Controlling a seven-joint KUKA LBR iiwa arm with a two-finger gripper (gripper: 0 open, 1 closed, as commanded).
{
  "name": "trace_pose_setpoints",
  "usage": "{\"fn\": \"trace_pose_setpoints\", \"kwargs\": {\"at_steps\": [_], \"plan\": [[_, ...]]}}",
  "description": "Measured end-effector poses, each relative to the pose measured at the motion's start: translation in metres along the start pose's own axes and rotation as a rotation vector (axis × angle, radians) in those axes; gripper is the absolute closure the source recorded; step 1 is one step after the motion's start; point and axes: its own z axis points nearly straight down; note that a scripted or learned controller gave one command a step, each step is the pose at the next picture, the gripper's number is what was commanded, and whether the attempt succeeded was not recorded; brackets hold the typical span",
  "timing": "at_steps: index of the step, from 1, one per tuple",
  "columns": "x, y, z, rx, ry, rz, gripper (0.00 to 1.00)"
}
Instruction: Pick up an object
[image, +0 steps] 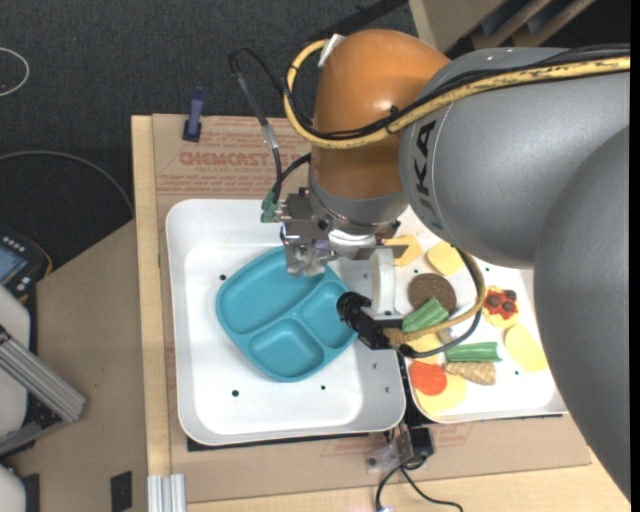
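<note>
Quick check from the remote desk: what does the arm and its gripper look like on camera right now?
The arm is bulky and smooth grey, with a glossy orange dome-shaped band above the wrist. A yellow-and-black braided cable runs along it, and thin black wires loop near the wrist. The gripper is a silver-grey metal assembly with a small green connector at its side.

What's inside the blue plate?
Nothing shows in the blue plate's three compartments. The gripper covers its top edge, so that part is hidden. It lies in the left white bin.
</note>
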Motion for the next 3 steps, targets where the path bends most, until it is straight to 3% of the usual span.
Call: {"fn": "trace_pose_setpoints", "kwargs": {"at_steps": [1, 2, 3], "plan": [[-0.044, -0.061, -0.137, -0.026, 0.010, 0.002, 1.00], [0.007, -0.045, 0.000, -0.001, 0.001, -0.003, 1.00], [-0.017, -0.054, -0.163, -0.030, 0.011, 0.000, 1.00]]}}
